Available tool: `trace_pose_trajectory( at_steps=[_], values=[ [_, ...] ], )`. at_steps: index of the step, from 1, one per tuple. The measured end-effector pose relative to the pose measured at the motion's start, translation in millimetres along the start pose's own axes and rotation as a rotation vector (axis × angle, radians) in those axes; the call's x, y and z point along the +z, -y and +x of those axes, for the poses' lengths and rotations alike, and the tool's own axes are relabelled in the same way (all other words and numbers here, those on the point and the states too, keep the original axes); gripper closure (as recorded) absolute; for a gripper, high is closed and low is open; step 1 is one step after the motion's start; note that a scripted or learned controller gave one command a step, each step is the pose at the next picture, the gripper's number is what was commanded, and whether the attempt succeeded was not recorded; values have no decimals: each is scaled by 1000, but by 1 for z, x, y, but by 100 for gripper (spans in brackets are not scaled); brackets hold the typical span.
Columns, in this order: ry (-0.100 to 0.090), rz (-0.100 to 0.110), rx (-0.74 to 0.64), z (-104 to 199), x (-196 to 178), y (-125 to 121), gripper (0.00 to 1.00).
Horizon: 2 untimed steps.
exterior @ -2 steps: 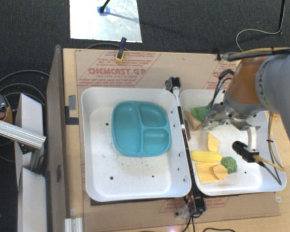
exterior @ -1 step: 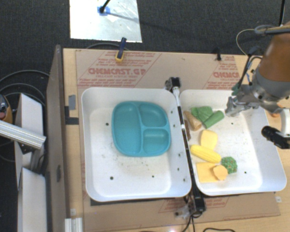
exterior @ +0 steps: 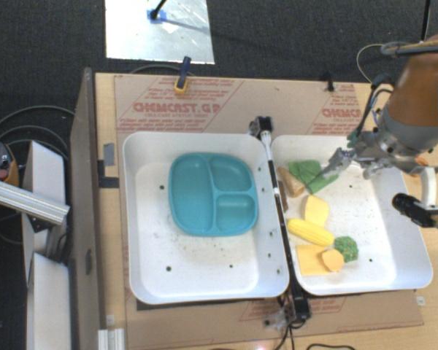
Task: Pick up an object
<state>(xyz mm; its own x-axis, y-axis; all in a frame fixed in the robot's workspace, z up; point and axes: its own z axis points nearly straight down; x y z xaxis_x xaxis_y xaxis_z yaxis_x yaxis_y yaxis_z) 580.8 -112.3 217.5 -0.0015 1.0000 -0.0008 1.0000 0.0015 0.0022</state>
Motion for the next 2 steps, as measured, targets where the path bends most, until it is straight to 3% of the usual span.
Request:
trace_pose_trajectory(
  at_steps=[1, 2],
  values=[
    [-3, 15, 5, -20, 123, 72, 0],
    [-2, -3, -8, 16, 133, 8, 0]
  ],
)
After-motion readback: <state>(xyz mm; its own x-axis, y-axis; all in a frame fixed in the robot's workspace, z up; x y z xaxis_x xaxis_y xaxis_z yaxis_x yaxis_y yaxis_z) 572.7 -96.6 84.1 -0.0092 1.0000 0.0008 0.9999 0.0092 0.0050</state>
